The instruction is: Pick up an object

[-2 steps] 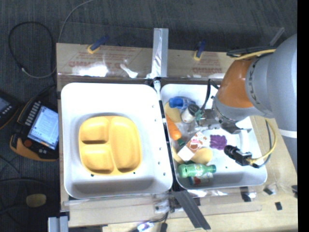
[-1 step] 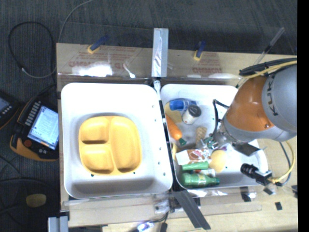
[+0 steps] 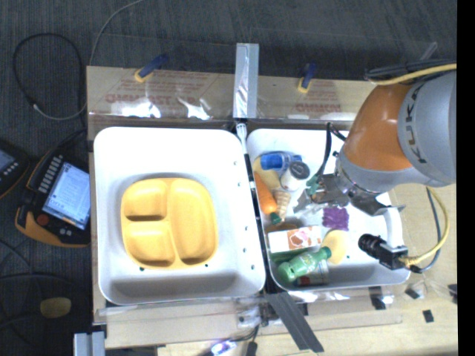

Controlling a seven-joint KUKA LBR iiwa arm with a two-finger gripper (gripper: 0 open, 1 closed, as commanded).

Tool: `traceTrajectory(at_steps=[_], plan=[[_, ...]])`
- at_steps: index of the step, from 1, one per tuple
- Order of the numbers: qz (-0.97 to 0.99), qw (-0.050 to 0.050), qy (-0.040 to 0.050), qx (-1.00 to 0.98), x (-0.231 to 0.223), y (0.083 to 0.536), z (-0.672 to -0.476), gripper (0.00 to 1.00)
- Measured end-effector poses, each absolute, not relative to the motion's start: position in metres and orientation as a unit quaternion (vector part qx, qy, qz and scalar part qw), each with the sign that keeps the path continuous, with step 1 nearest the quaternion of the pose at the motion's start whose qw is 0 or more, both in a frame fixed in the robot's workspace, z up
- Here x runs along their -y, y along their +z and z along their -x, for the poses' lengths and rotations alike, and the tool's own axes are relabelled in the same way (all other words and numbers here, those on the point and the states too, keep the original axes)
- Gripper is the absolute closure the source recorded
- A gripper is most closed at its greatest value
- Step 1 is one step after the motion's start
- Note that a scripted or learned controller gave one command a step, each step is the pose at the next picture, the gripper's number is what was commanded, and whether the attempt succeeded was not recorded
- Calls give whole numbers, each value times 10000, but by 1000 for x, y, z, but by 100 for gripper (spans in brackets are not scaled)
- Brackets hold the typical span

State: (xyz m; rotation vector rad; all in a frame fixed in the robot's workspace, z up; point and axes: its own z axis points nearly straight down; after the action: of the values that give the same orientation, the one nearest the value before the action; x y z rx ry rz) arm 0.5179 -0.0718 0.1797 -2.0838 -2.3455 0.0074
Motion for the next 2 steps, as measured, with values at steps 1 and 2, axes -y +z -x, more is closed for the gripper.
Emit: traceTrajectory(at_steps=[1,2], plan=[[6642,22,24,7476,72,180,-518,0],[6320,-30,-19,7749,111,89,-570,0]])
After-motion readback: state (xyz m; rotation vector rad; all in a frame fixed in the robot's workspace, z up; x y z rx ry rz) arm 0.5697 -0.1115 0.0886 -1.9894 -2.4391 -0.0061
